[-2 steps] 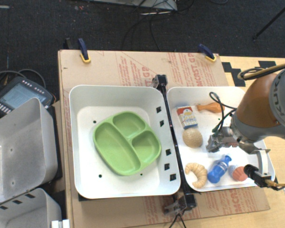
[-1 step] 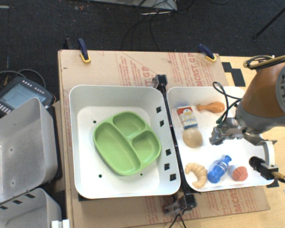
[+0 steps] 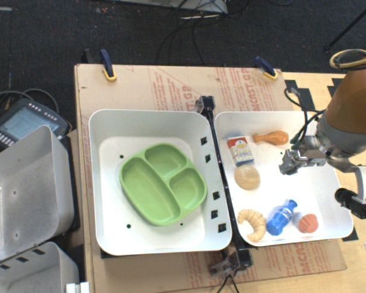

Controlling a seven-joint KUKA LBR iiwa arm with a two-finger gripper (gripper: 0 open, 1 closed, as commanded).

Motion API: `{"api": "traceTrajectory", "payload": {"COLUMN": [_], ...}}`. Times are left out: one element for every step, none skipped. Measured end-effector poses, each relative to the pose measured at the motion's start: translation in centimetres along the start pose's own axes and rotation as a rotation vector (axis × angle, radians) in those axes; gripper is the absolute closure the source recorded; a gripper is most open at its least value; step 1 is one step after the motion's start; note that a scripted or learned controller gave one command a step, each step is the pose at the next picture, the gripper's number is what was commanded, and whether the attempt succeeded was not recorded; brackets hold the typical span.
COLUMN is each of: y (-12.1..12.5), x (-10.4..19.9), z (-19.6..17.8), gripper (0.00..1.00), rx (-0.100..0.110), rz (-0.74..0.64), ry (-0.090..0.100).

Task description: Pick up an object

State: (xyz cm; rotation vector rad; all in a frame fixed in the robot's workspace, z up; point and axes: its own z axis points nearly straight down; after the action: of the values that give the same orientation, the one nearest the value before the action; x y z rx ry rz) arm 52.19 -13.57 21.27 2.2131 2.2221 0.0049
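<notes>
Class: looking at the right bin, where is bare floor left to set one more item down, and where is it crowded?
Free: the right bin's floor between the bun, the blue bottle and the gripper. Crowded: the near edge, where croissant, bottle and red fruit sit close.

dark carpet floor — black cables trailing behind the cardboard-topped bench.

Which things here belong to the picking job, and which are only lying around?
Job: gripper; chicken drumstick; small carton; round bun; croissant; blue bottle; red fruit.

Lying about: green divided plate; blue clamps; grey container.
</notes>
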Motion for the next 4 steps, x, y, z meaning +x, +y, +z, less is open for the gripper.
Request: {"api": "traceTrajectory", "payload": {"y": [0.0, 0.1, 0.5, 0.6], "x": [0.0, 0.0, 5.3, 11.2], "z": [-6.4, -7.6, -5.9, -4.3], "gripper": [1.0, 1.0, 1.0, 1.0], "rx": [-0.002, 0.003, 0.007, 0.008], "rz": [0.0, 0.0, -0.004, -0.005], "ry": [-0.001, 0.0, 0.003, 0.004]}}
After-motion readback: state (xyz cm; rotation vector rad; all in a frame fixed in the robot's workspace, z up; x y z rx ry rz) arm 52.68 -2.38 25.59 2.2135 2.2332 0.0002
